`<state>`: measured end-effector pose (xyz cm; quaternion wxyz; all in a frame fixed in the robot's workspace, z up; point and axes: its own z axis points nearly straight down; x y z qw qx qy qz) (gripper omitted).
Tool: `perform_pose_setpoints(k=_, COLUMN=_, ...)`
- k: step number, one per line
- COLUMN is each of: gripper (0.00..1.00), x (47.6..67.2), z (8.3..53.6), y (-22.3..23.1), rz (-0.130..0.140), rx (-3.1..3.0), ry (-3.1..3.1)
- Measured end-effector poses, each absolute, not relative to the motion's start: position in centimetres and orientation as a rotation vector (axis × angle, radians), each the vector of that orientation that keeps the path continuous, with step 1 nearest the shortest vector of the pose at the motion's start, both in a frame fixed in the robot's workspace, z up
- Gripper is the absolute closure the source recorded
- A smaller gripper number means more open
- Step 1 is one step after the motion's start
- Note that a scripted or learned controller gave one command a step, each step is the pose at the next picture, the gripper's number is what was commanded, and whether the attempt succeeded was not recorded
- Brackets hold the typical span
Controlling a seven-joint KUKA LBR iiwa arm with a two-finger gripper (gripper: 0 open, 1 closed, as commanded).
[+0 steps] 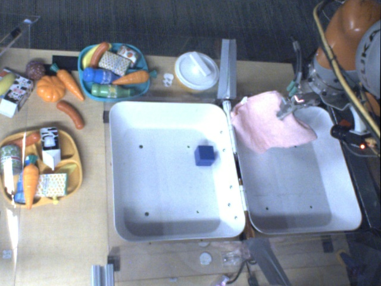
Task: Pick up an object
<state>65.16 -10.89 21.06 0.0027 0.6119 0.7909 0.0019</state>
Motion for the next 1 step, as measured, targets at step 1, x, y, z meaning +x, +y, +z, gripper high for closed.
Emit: perform_pose_setpoints(k=1, gripper=1.00, x=62.95, z=18.48, y=-1.55, rz=0.003, rx=1.640, ry=2.676)
